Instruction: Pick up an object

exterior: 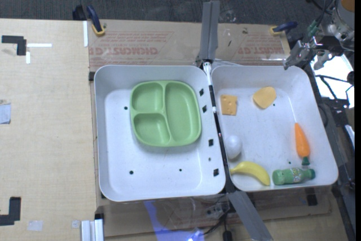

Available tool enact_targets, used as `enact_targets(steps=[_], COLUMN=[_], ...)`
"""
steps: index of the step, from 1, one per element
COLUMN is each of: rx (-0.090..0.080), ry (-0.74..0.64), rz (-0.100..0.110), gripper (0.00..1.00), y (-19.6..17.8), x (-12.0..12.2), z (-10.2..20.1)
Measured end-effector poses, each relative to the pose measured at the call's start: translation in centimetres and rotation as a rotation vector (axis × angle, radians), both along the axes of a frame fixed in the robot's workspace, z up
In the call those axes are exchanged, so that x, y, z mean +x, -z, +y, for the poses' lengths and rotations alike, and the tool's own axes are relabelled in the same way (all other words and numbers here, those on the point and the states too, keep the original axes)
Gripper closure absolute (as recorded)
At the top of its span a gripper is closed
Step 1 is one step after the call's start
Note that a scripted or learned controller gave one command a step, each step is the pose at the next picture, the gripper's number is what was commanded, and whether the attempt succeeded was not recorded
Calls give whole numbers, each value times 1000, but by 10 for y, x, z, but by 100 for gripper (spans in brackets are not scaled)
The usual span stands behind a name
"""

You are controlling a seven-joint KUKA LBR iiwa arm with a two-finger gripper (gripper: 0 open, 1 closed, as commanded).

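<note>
While the gripper [309, 53] hangs over the far right corner of the right bin [282, 138], nothing has been picked yet; the job looks to be at the approach stage. From where I stand the claw appears spread, w/ nothing between the prongs.

Candidates all lie in the right bin: a cheese wedge [228, 105] near the divider, a yellow chip-like piece [264, 97] just beside it, a carrot [302, 141] by the right wall, a white egg [232, 146] against the left wall, a banana [251, 172] and a green bottle [292, 176] along the near edge. The left bin [113, 138] carries a green divided plate [166, 113].

Closest target, in my view, is the yellow piece. Next move prob. calls for swinging in over it, dropping straight down, then closing. It looks flat & low, so the prongs may need to reach nearly to the bin floor.
</note>
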State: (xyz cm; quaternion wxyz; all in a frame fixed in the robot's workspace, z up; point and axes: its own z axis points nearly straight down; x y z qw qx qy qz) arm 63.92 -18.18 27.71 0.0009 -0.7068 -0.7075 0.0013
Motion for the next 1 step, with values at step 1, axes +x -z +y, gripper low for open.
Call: enact_targets(steps=[1], rx=[-1], ry=[-43], rz=[-2], gripper=[0], y=[139], x=[20], z=[-39])
